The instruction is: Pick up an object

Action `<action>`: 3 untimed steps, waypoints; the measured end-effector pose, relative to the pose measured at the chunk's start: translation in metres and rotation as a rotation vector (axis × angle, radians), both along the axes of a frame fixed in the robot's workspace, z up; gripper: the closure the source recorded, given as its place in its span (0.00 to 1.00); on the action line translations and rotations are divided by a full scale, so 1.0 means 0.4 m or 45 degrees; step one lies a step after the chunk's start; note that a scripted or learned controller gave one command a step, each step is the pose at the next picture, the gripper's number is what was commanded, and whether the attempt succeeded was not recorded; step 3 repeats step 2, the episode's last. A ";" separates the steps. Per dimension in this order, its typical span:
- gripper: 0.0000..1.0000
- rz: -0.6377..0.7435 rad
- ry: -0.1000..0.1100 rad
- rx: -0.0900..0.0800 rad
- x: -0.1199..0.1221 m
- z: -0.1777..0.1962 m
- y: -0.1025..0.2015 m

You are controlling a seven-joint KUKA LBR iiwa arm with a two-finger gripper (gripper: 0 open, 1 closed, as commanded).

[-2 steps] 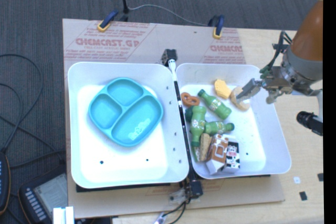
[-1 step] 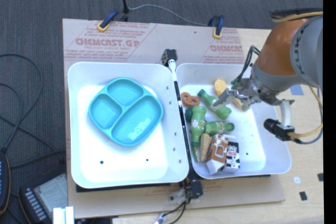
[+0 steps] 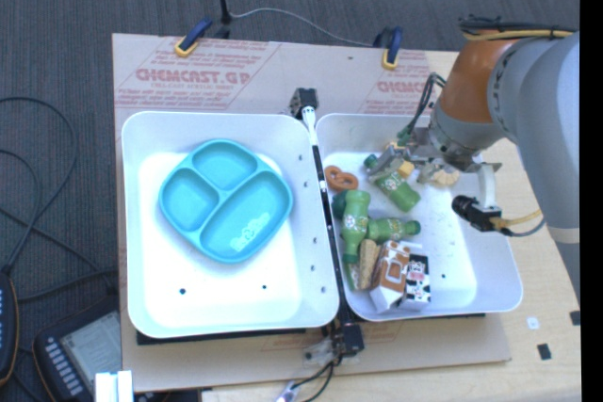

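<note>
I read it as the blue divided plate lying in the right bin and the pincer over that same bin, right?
No: the camera view shows the blue divided plate in the left bin. The pincer is over the right bin, as you said.

Red "CHEMCAST GP" printed on brown board (image 3: 283,71) behind left bin (image 3: 151,297), partly repeated behind right bin (image 3: 462,268), smaller red lines beneath unreadable

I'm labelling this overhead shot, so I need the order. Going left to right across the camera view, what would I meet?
In order: blue divided plate → pretzel → gripper.
</note>
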State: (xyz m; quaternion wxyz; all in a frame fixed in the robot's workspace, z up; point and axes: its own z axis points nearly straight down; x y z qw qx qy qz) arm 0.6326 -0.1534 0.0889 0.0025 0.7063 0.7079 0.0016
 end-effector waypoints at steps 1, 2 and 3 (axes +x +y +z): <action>1.00 0.001 -0.006 0.001 0.004 0.029 0.002; 1.00 -0.001 0.004 0.000 -0.051 0.350 0.088; 1.00 -0.001 0.004 0.000 -0.051 0.350 0.088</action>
